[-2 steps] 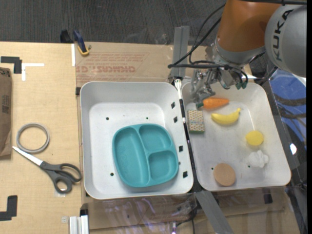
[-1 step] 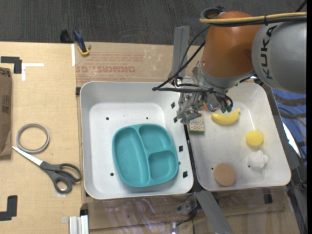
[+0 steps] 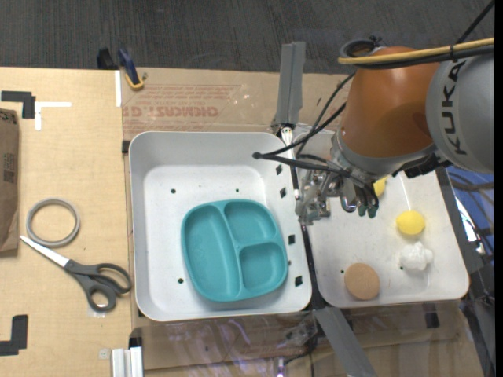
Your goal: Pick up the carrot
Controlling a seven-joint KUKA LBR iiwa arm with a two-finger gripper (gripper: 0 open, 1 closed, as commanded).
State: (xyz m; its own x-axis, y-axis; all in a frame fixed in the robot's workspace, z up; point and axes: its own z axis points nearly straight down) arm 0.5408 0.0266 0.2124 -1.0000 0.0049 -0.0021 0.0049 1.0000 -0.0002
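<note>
My gripper (image 3: 357, 205) hangs over the left part of the right bin (image 3: 440, 289), near the divider between the two bins. Its two dark fingers (image 3: 346, 203) stand apart, open, with nothing between them. The arm's wide orange band (image 3: 385, 100) and wrist cover the far half of that bin. A small yellow piece (image 3: 380, 187) peeks out from under the wrist, just right of the gripper. I cannot tell what it is.
The right bin holds a yellow ball-like item (image 3: 410, 223), a white lumpy item (image 3: 414, 258) and a brown round item (image 3: 362, 281). A teal divided plate (image 3: 234, 250) lies in the left bin (image 3: 157, 171). Scissors (image 3: 82, 272) and a tape roll (image 3: 53, 220) lie outside at left.
</note>
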